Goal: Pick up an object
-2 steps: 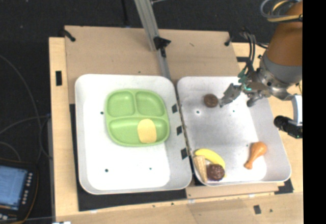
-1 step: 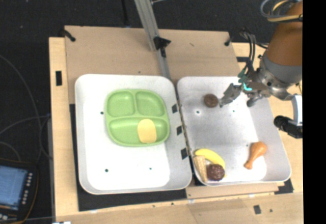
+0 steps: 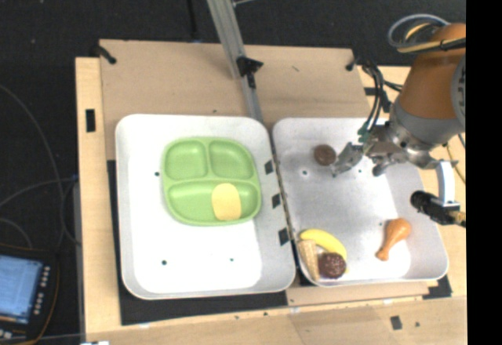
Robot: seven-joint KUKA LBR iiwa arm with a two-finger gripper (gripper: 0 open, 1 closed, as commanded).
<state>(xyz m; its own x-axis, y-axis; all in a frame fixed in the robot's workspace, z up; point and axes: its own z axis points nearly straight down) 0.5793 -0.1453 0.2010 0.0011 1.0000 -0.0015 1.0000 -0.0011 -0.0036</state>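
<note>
My gripper (image 3: 361, 162) hangs over the upper part of the right bin (image 3: 357, 202), fingers spread open with nothing between them. A small brown round object (image 3: 325, 154) lies just left of the left fingertip, apart from it. An orange drumstick-shaped toy (image 3: 393, 237) lies at the bin's lower right. In the bin's near left corner a yellow banana (image 3: 323, 241) rests against a dark brown round piece (image 3: 332, 265).
The left bin (image 3: 141, 257) holds a green divided plate (image 3: 210, 179) with a yellow block (image 3: 227, 201) in its front compartment. A metal pole (image 3: 227, 30) slants up from between the bins. The arm's orange band (image 3: 427, 88) is at the right.
</note>
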